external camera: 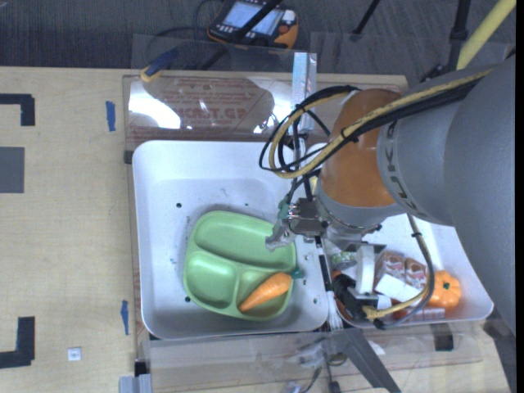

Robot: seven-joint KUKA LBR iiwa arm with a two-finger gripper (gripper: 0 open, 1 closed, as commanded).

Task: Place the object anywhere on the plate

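A green divided plate (pixel 229 260) lies in the left white bin (pixel 164 219). An orange carrot with a green top (pixel 267 291) rests in the plate's lower right compartment, tip pointing to the lower left. My gripper (pixel 282 229) hangs over the plate's right rim, just above and apart from the carrot. The arm's orange band and grey body cover much of the space between the two bins.
The right bin (pixel 475 301) holds a small orange round thing (pixel 444 290) and a red-and-white packet (pixel 396 270), partly hidden by the arm. Yellow and black cables loop beside the wrist. The left bin's floor around the plate is bare white.
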